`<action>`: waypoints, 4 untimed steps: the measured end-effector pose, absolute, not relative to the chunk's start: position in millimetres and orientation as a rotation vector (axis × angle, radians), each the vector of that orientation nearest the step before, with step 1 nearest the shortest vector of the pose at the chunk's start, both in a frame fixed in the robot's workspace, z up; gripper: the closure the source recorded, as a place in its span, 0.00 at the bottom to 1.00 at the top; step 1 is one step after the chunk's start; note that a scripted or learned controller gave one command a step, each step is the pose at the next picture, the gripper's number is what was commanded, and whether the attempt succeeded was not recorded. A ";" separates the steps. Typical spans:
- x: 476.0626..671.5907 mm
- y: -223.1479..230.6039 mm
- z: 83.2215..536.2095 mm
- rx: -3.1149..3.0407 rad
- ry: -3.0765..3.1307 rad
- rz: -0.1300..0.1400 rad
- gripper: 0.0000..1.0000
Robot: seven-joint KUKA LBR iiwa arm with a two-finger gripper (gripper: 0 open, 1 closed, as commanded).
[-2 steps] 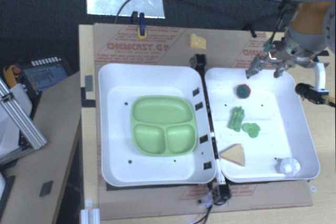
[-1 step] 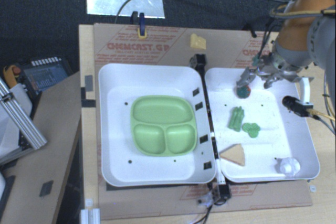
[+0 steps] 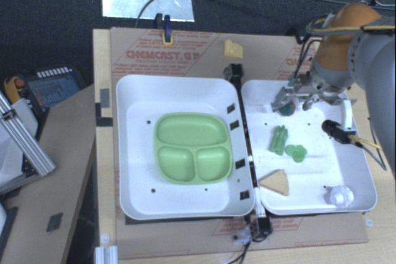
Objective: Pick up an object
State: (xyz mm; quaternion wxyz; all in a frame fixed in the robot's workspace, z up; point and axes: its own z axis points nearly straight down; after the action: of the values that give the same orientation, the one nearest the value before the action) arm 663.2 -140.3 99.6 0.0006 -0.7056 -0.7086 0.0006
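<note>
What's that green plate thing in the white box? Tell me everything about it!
The green divided plate looks like smooth pale green plastic. It has three sections: a wide one at the far side and two smaller ones side by side nearer the camera. It has rounded corners, lies flat and right way up in the middle of the left white bin, and nothing sits in its sections. Only the bin floor touches it.

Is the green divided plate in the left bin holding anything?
Empty: the green plate shows three bare compartments, lying flat in the left bin.
</note>
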 end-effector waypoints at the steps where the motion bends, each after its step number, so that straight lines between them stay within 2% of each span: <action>1: 665.2 -140.8 114.7 -2.219 -2.231 -0.005 1.00; 3: 663.7 -141.1 215.7 -2.222 -2.231 -0.007 1.00; 4: 637.0 -91.5 208.2 -2.211 -2.229 -0.002 1.00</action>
State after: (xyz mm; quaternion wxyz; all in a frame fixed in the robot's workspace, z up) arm 637.0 -91.5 208.2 0.0007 -0.7042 -0.7100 -0.0006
